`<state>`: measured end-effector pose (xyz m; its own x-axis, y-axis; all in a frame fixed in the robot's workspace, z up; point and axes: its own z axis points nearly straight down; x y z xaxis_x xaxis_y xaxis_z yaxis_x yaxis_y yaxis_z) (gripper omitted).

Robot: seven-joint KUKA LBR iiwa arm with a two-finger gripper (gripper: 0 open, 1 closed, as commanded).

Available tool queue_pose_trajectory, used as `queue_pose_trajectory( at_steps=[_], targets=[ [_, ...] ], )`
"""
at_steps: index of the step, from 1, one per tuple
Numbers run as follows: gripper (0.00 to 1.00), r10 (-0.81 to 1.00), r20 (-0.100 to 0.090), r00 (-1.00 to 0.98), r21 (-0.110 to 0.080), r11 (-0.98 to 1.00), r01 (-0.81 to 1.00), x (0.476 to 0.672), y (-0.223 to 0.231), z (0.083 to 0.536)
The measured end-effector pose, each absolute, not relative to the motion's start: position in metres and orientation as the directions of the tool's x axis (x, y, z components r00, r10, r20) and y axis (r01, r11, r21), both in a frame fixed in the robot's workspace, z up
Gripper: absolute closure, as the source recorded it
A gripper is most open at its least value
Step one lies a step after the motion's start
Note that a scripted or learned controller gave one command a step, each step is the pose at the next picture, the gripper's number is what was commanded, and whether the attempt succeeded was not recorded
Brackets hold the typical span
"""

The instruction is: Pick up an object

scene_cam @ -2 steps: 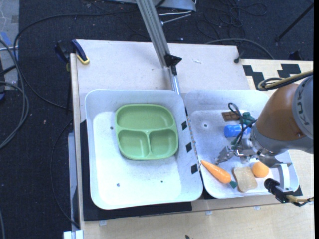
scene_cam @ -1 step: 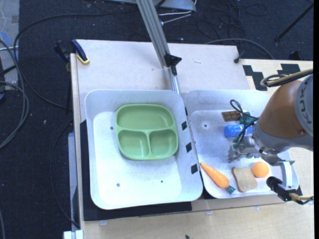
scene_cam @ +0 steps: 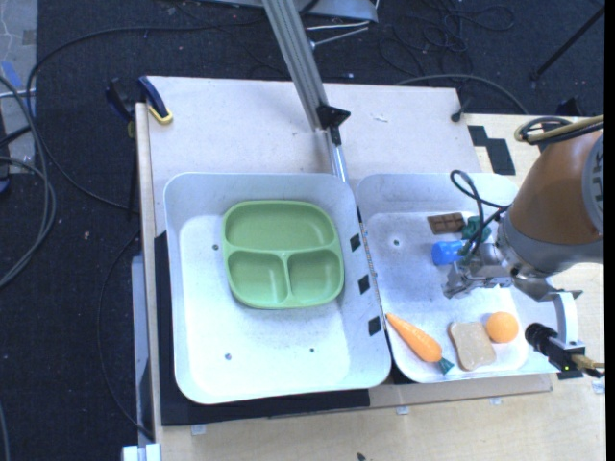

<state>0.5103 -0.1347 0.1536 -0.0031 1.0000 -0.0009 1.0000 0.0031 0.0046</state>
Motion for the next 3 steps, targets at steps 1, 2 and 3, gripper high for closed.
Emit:
queue_pose_trajectory(
  at_steps=[1, 2, 3],
  targets=[
    [1.00, 1.000, -0.001, -0.002, 0.004, 0.002, 1.000, 0.513, -0.135, 0.196],
    [1.00, 1.000, -0.003, -0.002, 0.007, 0.002, 1.000, 0.509, -0.143, 0.251],
    [1.00, 1.000, 0.001, -0.007, 0.000, 0.007, 1.000, 0.528, -0.088, 0.239]
  ],
)
